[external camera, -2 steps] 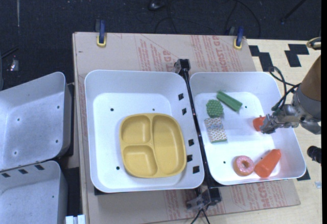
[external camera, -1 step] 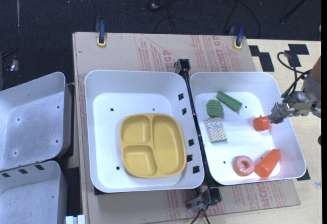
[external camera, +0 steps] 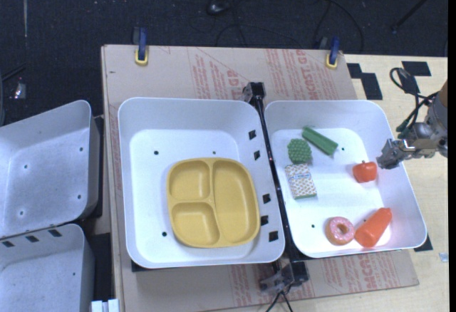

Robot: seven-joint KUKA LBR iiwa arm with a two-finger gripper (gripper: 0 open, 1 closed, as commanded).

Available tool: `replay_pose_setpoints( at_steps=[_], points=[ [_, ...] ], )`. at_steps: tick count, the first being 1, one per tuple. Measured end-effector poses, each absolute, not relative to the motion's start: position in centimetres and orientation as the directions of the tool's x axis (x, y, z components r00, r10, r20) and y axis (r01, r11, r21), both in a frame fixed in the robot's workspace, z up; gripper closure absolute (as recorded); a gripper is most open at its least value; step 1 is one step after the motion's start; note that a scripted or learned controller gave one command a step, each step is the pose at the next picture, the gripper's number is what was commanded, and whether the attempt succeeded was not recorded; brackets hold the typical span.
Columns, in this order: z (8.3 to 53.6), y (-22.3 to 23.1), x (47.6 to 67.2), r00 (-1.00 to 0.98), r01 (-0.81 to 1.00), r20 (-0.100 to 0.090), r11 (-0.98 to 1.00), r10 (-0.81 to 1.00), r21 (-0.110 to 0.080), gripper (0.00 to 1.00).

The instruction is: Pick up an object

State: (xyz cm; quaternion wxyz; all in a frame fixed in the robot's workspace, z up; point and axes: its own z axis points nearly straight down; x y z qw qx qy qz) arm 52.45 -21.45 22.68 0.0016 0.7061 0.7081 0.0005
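Note:
The right bin (external camera: 399, 193) holds several objects. A small red piece (external camera: 365, 172) lies near its right wall. A green bar (external camera: 319, 140) and a green bumpy ball (external camera: 300, 152) lie toward the back. A patterned block (external camera: 301, 181) sits near the left wall. A pink donut (external camera: 340, 230) and an orange carrot-like piece (external camera: 373, 226) rest at the front. My gripper (external camera: 393, 152) hangs over the bin's right rim, just right of and slightly behind the red piece, apart from it.
The left bin (external camera: 142, 161) holds a yellow divided plate (external camera: 212, 201). A black divider (external camera: 271, 175) runs between the bins. Two spare white bins (external camera: 43, 161) lie off the bench at left. The arm comes in at the right edge.

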Motion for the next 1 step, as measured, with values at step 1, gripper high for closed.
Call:
replay_pose_setpoints(
  at_steps=[1],
  points=[
    [21.8,-16.33,53.33,-0.007,1.0,0.002,0.007,1.0,0.0,1.0]
  ],
)
